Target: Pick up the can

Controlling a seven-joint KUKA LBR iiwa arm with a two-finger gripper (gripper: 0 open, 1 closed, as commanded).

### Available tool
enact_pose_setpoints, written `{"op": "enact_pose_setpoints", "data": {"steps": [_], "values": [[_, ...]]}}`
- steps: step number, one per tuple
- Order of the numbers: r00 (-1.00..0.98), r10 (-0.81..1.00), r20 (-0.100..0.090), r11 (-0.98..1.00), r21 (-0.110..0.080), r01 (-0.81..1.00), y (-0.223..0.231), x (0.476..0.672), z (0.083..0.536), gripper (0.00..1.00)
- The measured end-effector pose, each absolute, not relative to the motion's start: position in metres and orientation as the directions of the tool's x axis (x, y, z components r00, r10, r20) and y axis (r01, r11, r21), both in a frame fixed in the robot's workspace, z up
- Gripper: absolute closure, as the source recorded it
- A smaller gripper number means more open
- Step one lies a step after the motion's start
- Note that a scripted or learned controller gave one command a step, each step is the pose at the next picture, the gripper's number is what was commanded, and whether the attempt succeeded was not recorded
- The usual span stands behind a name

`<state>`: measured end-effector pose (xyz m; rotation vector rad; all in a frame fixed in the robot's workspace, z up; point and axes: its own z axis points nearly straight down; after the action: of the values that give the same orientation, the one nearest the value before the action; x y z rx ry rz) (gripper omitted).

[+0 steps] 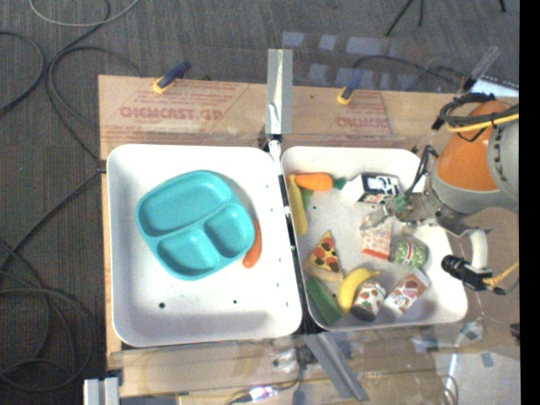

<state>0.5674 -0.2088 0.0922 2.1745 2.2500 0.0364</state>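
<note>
- The arm's hand (396, 212) hangs over the right bin (337, 160), toward that bin's right edge, with the orange-banded wrist (472, 163) behind it; whether it is wide or narrow cannot be told from this slanted view.
- The can (409, 253), green and red with a pale top, lies just below the hand, near the bin's right wall and touching or nearly touching a red-and-white packet (377, 241).
- Two more small printed containers (368, 300) sit near the bin's front right corner beside a banana (354, 283), so the target is easily confused; the one nearest the hand is the likeliest pick.
- To do the step well, the hand probably needs to centre over the can's body, come straight down and close across its narrow width, keeping clear of the packet and the bin wall.
- A slanted approach risks nudging the can against the wall or rolling it toward the front corner.
- The left bin (126, 175) holds a teal divided plate (196, 223), well apart from the work.
</note>
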Motion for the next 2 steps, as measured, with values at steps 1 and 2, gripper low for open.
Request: {"op": "enact_pose_setpoints", "data": {"steps": [1, 2], "values": [[-0.064, 0.998, 0.007, 0.064, 0.025, 0.998, -0.2100, 0.5370, 0.0929, 0.00], [-0.054, 0.999, 0.001, 0.054, 0.015, 0.998, -0.2164, 0.5327, 0.0955, 1.00]]}}
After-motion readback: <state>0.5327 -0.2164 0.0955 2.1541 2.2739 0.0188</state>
